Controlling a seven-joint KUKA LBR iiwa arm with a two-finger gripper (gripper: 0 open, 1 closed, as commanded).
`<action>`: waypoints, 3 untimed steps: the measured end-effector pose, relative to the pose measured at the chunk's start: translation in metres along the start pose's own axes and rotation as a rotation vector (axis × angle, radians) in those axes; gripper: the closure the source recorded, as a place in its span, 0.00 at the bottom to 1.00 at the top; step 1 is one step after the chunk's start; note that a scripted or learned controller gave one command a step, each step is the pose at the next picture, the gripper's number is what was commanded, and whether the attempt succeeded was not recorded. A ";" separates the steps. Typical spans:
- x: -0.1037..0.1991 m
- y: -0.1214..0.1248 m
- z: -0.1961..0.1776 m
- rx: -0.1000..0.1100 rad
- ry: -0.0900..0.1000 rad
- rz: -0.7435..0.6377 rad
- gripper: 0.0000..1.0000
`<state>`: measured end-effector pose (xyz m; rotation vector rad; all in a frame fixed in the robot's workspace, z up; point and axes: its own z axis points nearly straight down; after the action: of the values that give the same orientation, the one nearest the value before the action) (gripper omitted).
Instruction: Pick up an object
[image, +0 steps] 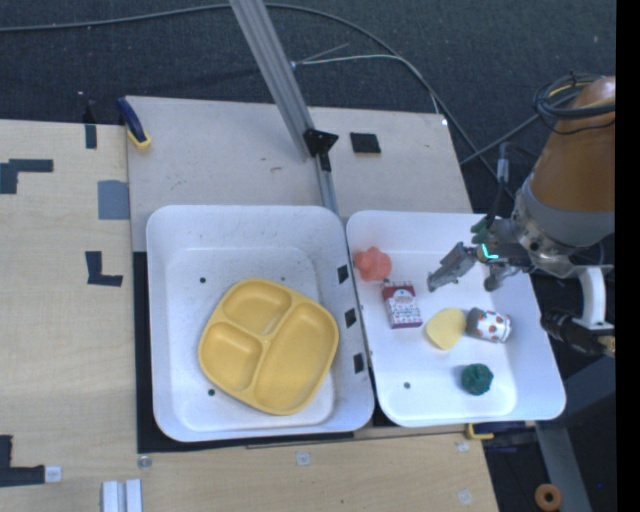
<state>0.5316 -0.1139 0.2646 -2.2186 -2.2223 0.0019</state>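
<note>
the gripper (468, 266) hangs over the upper right part of the right bin (420, 400), reaching in from the right under the grey arm (572, 190) with its orange band. its two fingers are spread apart: one dark finger (450, 266) points left and down, the other sits shorter to its right. nothing lies between them.

objects in the right bin, none in contact with the fingers:
- yellow rounded piece (445, 328), below the fingers, near but apart.
- small patterned cup (489, 325) on its side, touching or just beside the yellow piece on its right, below the shorter finger.
- red and white small carton (403, 305), left of and below the long fingertip.
- pink-orange lump (374, 263), left of the fingers, near the bin's left wall.
- dark green ball (476, 378), lowest in the bin, well apart from the fingers.

the left bin (165, 300) holds a yellow divided plate (268, 345), lying flat.
</note>
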 end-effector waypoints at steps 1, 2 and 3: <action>0.000 0.000 0.000 0.000 0.000 0.000 0.00; 0.002 0.001 0.064 0.006 0.001 0.001 0.00; 0.008 0.008 0.117 0.006 0.001 0.000 0.00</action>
<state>0.5392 -0.1054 0.1476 -2.2157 -2.2191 0.0075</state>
